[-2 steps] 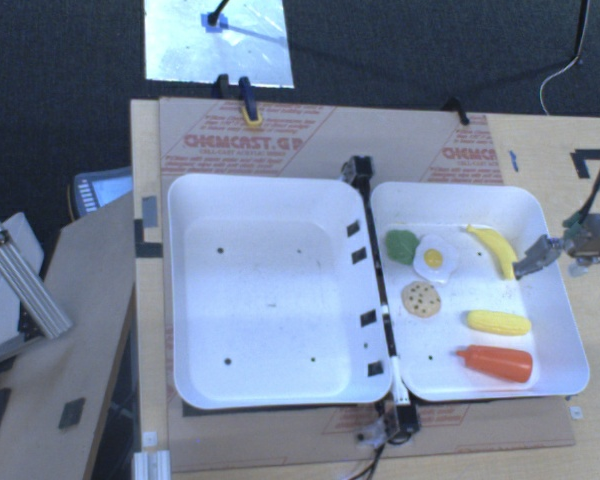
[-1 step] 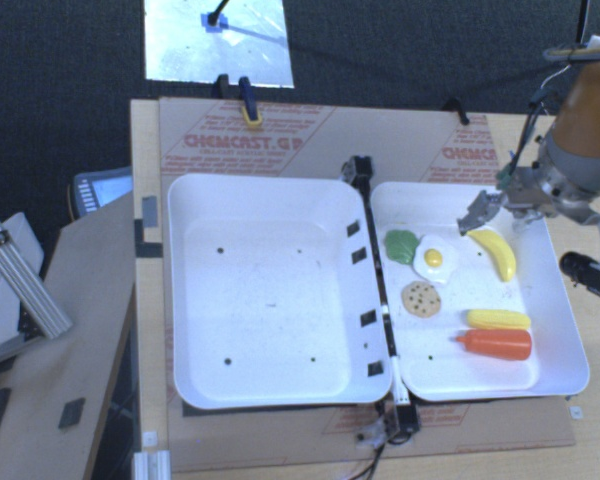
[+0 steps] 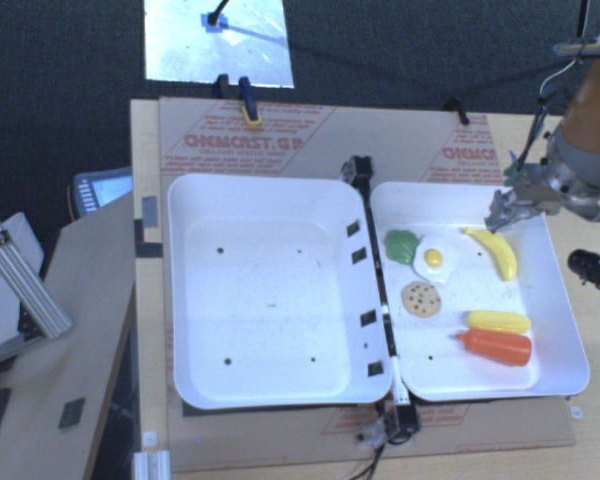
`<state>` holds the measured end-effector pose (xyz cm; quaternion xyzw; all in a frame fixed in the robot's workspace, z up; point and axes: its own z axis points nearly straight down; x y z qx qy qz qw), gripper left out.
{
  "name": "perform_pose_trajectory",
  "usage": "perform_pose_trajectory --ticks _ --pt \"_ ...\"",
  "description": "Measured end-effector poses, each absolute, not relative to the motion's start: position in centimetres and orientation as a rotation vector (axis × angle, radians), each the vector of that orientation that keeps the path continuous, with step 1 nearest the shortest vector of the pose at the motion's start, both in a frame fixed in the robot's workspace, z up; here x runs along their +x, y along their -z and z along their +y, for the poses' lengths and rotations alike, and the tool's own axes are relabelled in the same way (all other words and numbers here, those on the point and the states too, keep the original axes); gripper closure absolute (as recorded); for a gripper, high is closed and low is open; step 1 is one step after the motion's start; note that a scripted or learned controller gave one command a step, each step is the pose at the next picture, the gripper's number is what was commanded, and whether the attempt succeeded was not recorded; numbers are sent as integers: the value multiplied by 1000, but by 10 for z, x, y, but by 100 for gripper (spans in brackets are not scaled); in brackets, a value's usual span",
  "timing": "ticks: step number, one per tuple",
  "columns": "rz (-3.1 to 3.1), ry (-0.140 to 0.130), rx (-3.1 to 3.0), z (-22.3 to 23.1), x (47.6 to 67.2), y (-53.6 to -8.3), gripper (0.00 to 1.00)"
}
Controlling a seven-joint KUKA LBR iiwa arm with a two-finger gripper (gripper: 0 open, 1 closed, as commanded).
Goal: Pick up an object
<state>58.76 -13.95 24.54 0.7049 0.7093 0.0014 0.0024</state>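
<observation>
While the arm (image 3: 590, 128) reaches in from the right, the gripper (image 3: 502, 214) sits low over the back corner of the right bin (image 3: 565, 298), just above the top end of the banana (image 3: 497, 251). Honestly can't tell if it's spread or pinched, it's too small and blurry at that spot, and nothing shows between its tips.

The banana lies slanted near the bin's right wall, just beside the gripper. To its left is a fried egg (image 3: 434, 258), and touching the egg on the left, a green leafy piece (image 3: 401, 245). A cookie (image 3: 421, 299) sits just in front of the egg. Toward the front right there's a corn cob (image 3: 498, 321), with an orange carrot-looking thing (image 3: 496, 347) right alongside it, both lying roughly crosswise.

The left bin (image 3: 270, 298) butts up against the right one, with black clips (image 3: 363, 256) along the seam between them. Both bins rest on a brown sheet with red print (image 3: 245, 140) on the worktop (image 3: 100, 268). A yellow-handled clamp (image 3: 249, 101) sits at the sheet's back edge, and a shiny square plate (image 3: 218, 28) lies beyond that.
</observation>
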Motion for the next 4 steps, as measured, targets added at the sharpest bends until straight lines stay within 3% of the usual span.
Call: perform_pose_trajectory --ticks 1,2,3,4 --pt "2231 -8 2208 -82 593 -279 100" --pt "2228 7 2227 -61 482 -244 100" --pt "2226 -24 2199 -1 507 -386 100" --pt "2233 -10 2206 64 487 -413 100"
